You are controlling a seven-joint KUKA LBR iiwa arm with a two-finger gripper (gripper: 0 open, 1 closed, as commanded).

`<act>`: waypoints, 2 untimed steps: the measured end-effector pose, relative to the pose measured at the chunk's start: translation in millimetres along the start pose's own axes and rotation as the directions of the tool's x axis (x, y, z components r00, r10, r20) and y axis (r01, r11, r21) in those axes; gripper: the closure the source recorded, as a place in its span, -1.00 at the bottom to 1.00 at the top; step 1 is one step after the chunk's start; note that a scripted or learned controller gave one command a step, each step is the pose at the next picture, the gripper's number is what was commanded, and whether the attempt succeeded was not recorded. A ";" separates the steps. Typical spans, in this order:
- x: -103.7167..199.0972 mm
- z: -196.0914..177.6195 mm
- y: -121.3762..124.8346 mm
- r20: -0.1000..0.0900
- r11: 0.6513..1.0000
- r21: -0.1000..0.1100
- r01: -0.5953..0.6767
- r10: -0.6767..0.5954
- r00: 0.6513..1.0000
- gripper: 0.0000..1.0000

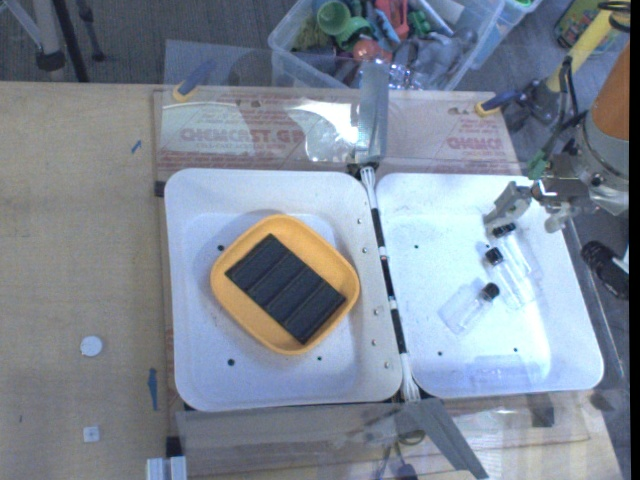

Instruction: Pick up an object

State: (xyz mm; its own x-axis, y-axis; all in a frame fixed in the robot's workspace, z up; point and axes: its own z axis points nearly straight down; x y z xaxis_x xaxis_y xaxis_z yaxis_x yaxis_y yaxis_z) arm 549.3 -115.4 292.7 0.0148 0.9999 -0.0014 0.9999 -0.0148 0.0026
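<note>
You look down from one fixed camera above the bench, at a slant, left bin and right bin side by side, arm entering at right.

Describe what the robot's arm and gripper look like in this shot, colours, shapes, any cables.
The arm enters at the right edge: a rounded orange section above a pale grey, ring-shaped wrist. Black cables loop beside it, near a blue clip. The gripper is a small, angular, pale grey metal assembly with dark fittings, reaching over the right white bin. It is too small and overexposed to make out any markings.
</note>
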 end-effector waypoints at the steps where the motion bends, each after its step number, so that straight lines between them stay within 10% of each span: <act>1: 47.1 107.9 0.7 -0.003 0.942 0.003 0.335 -0.335 0.942 -1.00; 2: 43.0 23.9 38.2 0.000 0.937 -0.001 0.349 -0.349 0.937 -1.00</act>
State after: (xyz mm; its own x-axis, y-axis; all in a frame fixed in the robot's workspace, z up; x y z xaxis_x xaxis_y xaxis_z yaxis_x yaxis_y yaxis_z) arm 588.2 -73.0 268.8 -0.3352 0.9422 -0.0021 0.9422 0.3352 0.0025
